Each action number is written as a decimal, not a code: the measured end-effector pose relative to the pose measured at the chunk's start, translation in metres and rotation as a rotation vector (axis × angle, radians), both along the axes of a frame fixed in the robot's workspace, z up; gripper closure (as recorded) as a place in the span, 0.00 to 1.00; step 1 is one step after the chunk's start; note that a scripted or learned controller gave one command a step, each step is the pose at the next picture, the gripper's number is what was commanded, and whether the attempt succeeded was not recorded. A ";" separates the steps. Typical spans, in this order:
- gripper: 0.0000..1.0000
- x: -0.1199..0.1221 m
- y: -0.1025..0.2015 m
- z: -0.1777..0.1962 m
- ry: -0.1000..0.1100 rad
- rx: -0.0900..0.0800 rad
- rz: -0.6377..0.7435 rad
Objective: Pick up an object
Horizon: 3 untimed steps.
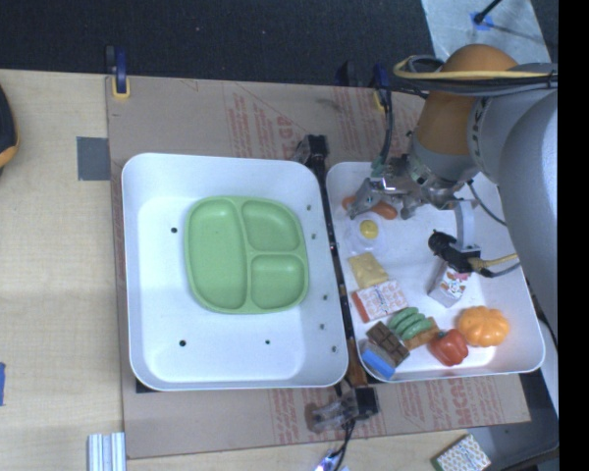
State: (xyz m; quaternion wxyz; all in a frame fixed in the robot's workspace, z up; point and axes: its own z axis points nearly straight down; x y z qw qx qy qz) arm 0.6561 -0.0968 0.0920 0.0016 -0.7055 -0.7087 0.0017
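Hovering low at the right bin's (530, 361) far corner, the gripper (388, 196) targets an orange carrot-like toy (358, 204) | fingers: clenched or released, hard to tell | toy apparently lying on the bin floor, not lifted.

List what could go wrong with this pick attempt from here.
1. The gripper sits low at the right bin's far corner, over a small orange-red item beside the wall; the fingers might strike the rim.
2. The toy foods lie crowded: the brown chocolate bar, green pea pod and red pepper touch, so a grasp there could drag neighbours.
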 end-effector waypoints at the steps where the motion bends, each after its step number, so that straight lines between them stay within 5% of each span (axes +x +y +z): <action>1: 0.00 0.000 0.002 0.000 0.001 0.000 0.001; 3: 0.00 0.000 0.003 0.000 0.001 0.000 0.001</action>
